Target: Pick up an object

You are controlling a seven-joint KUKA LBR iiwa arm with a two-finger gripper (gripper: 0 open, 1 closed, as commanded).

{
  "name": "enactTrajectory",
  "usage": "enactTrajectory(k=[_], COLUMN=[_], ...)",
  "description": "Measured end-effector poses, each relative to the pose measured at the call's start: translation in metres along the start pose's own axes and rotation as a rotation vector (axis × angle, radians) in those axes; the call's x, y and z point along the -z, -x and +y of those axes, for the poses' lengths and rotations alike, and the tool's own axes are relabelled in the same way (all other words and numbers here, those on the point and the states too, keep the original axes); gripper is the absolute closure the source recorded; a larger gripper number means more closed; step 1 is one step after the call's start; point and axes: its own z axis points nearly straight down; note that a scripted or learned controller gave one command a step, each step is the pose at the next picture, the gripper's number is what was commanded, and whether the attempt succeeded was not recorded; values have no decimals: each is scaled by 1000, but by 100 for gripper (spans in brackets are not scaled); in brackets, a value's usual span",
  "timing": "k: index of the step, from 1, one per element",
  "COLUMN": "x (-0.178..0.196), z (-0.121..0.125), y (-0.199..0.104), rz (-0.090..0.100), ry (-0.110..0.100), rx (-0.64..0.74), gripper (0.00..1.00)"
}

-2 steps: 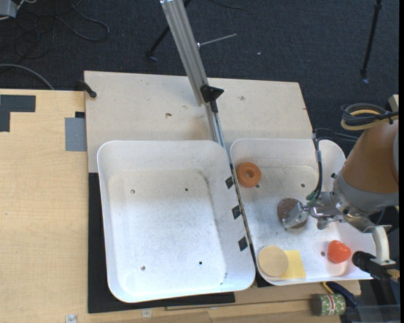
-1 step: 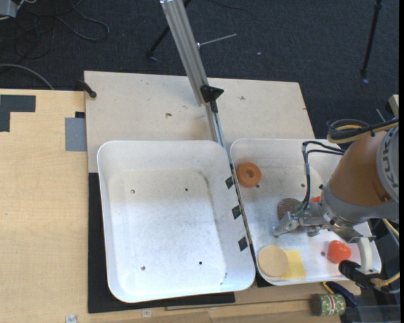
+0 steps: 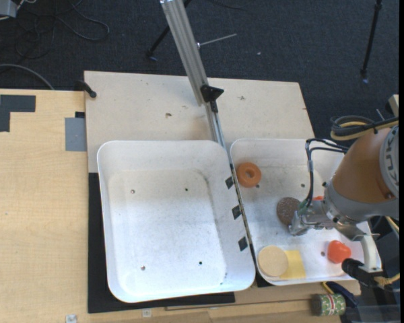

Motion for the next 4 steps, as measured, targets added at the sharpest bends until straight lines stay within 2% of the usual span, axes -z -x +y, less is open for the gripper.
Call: enactTrajectory(k=[2, 4], x=[101, 116], z=[-3, 33], y=[11, -91], rz=[-3, 0], ry=[4, 0], rx=[9, 13], gripper=[100, 100])
